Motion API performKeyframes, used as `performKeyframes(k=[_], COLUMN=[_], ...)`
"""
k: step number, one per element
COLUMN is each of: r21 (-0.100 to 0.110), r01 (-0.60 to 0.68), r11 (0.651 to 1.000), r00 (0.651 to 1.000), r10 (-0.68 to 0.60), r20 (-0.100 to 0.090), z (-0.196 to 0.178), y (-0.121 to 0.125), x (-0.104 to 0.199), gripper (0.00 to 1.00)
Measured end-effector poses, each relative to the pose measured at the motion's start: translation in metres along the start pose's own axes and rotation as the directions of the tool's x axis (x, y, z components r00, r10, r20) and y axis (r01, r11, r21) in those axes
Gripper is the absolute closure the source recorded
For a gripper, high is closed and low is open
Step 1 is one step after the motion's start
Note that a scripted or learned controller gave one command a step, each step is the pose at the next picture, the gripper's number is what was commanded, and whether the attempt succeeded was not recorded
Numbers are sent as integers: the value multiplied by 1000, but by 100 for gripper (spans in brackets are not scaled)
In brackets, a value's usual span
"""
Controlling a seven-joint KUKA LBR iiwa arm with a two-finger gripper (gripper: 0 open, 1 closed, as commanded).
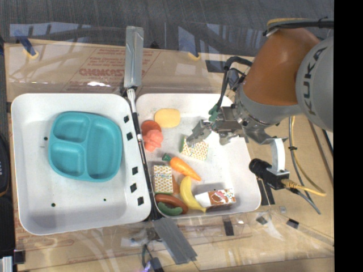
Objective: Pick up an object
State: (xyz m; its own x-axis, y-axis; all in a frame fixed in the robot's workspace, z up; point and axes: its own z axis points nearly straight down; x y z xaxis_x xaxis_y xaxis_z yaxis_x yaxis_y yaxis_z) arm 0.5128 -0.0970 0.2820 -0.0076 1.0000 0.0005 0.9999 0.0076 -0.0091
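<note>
Arm (283, 67), grey with orange band, over right bin (241, 183); gripper (198, 134) low above the patterned sandwich wedge (195, 149) (fingers seemingly parted, gripping nothing), carrot (184, 166), banana (188, 194) and yellow lemon (167, 117) nearby; teal divided plate (85, 146) in left bin (28, 197).

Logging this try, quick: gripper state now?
Gripper: over the right bin, just above the patterned sandwich piece; open or shut cannot be told, nothing visibly held.

Grey carpet (85, 1) beyond wooden bench (68, 61)
</note>
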Motion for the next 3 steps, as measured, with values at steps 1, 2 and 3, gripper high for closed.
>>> performKeyframes(k=[1, 2, 3], r21=[-4, 3, -3], r01=[-82, -81, -101], r11=[997, 997, 995], r00=[997, 997, 995], r10=[82, 81, 101], r20=[-1, 0, 0], z=[193, 186, 45], y=[23, 22, 67], x=[-26, -27, 25], gripper=[0, 100, 100])
